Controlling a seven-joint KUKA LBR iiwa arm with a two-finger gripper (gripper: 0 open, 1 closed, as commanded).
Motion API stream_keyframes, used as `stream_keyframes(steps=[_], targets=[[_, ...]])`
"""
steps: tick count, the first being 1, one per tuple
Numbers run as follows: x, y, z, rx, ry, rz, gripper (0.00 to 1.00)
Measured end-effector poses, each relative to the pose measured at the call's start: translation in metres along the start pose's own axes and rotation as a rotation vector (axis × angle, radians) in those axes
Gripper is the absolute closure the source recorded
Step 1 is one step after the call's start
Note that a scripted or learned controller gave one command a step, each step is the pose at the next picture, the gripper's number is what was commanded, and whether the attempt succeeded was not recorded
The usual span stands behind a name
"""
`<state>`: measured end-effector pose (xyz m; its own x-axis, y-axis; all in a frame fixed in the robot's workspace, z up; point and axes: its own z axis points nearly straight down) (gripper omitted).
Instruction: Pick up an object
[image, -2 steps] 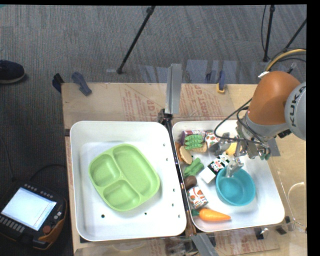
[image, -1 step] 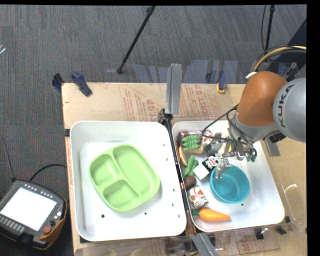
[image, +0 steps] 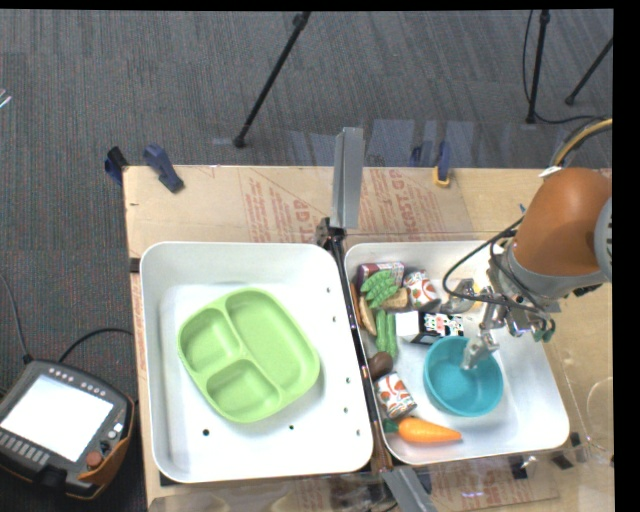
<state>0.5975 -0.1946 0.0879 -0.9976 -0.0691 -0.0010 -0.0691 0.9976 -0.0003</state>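
pincer (image: 478, 352): hangs down into the right bin (image: 545, 405), tip right over the teal bowl (image: 463, 378), around its near rim. Honestly can't tell if it's apart, together or clamped on anything, too small and blurry.

teal bowl: sits mid-right bin with bare white floor to its right and front, so I'd guess it's the target, easiest rim to get at.

clutter: the rest is shoved against the bin's left wall, green veggie thing (image: 379, 287), a couple of small cans (image: 395, 395), a black and white carton (image: 432, 324) just beside the bowl, carrot (image: 428, 431) in front of it.

room to move: tight on the bowl's left, open on the right where the arm comes in.

left bin (image: 165, 420): just the green divided plate (image: 249, 352) lying flat in the middle, well apart from the action, loads of space around it.

desk (image: 280, 200): cardboard-looking top behind both bins, clamps at the back edge.
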Motion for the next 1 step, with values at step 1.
stream_keyframes(steps=[1], targets=[[-0.0363,0.0047,0.0042,-0.002,0.038,-0.104,0.00]])
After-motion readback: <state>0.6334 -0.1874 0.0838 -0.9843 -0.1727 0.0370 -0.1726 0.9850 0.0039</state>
